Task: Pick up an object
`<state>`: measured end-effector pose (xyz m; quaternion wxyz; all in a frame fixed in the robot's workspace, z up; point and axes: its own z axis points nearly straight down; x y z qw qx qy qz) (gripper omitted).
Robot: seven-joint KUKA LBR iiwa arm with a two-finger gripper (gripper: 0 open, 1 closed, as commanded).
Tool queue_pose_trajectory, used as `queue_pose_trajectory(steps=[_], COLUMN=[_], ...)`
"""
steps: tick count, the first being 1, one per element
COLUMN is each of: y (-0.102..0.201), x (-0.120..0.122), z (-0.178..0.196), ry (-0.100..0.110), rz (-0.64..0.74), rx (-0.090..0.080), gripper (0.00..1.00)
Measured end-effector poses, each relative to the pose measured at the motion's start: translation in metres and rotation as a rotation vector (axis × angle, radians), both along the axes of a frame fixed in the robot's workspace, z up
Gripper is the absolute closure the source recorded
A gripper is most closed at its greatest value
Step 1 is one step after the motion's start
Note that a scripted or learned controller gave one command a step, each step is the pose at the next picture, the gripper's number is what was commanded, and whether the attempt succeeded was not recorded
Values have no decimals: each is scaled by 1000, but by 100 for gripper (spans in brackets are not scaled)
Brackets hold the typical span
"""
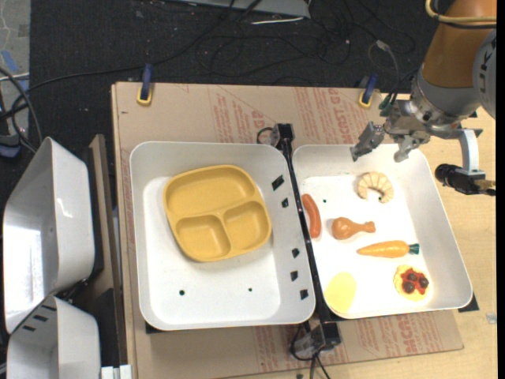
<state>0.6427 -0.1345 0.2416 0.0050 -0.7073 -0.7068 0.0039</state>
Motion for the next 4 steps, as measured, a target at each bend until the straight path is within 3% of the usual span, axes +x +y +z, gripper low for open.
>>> queue_pose_trajectory(steps=[1,4], y=[0,0], x=[2,-7], z=[8,-146], ry=[-13,-10], rz=[2,0], rx=[-2,-2], gripper=[0,0])
